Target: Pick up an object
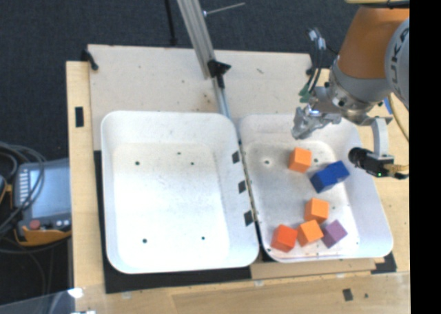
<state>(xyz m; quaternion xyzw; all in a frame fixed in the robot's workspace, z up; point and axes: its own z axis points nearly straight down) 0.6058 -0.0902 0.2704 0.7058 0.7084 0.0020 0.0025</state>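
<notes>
Six small blocks lie in the right bin. An orange block sits in the upper part, and a blue block lies just beside it, lower and to the right. Below them another orange cube rests, and near the bottom edge three blocks stand close together: a red-orange one, an orange one and a purple one. The gripper hangs above the upper part of this bin, just above the first orange block, and no block is between its fingers; how far they are open one cannot tell. The grey arm with the orange band comes from the right. The left bin stands beside it on the bench.
</notes>
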